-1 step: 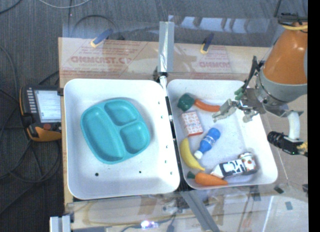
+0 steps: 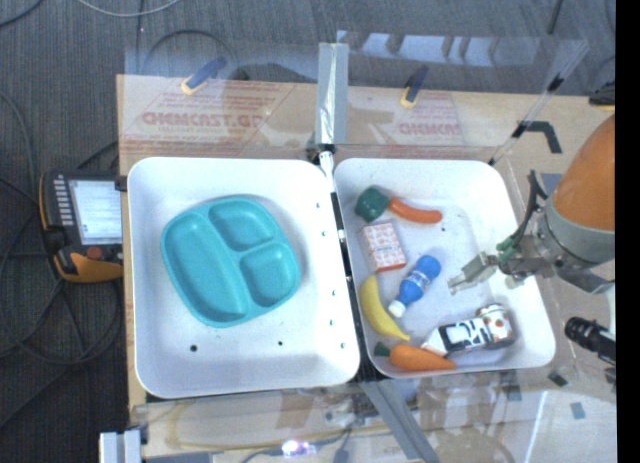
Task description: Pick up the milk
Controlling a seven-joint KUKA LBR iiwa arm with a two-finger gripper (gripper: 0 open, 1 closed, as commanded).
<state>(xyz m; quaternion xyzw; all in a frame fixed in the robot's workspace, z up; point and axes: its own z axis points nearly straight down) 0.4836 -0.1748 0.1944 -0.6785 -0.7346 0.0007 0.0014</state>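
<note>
The milk (image 2: pixel 478 333) looks like the small black-and-white carton with an orange patch, lying on its side near the front right corner of the right bin (image 2: pixel 455 183). My gripper (image 2: pixel 484 264) hovers over the bin's right side, just behind the carton and apart from it. It is open, and nothing sits between its fingers. The grey arm with its orange band enters from the right edge.
The right bin also holds a blue bottle (image 2: pixel 415 283), a banana (image 2: pixel 380 309), a carrot (image 2: pixel 415 356) at the front, a pink-and-white box (image 2: pixel 384 246), a green piece (image 2: pixel 372 203) and an orange vegetable (image 2: pixel 415 213). A teal divided plate (image 2: pixel 232 259) lies in the left bin (image 2: pixel 160 351).
</note>
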